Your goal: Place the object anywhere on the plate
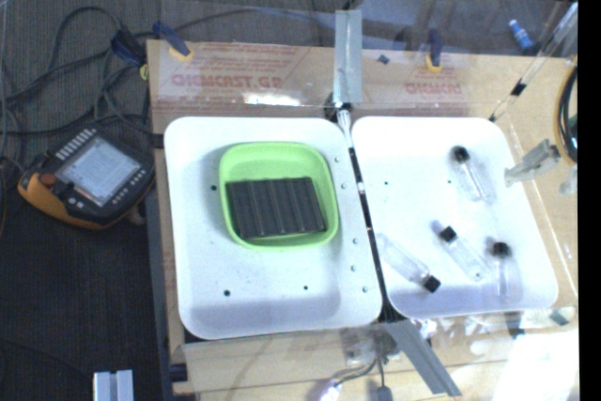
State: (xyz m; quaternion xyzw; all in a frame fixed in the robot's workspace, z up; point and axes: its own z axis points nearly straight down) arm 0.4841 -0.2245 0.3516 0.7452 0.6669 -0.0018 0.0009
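— Since nothing is on the plate [232, 166] yet, I'd log this as pre-grasp. Agree?

— Yes. The green plate sits in the left bin [192, 249] with just a dark ridged mat [275, 208] on it. All the candidates are in the right bin [404, 155]: four clear vials with black caps, lying flat.

— Which one is the object?

— Can't say. There's one vial near the back [470, 176], two close together toward the front right [460, 251] [503, 269], and one near the divider at the front [406, 260]. None touch each other.

— Gripper state?

— Cannot tell how far open it is or whether it has hold of anything. I'd guess it's empty, since all four vials rest on the bin floor.

— Next move?

— My guess: come down over one vial, close across its narrow body, lift, carry it left over the divider, and release above the plate. The vials look round and slick, so one could roll or slip out.
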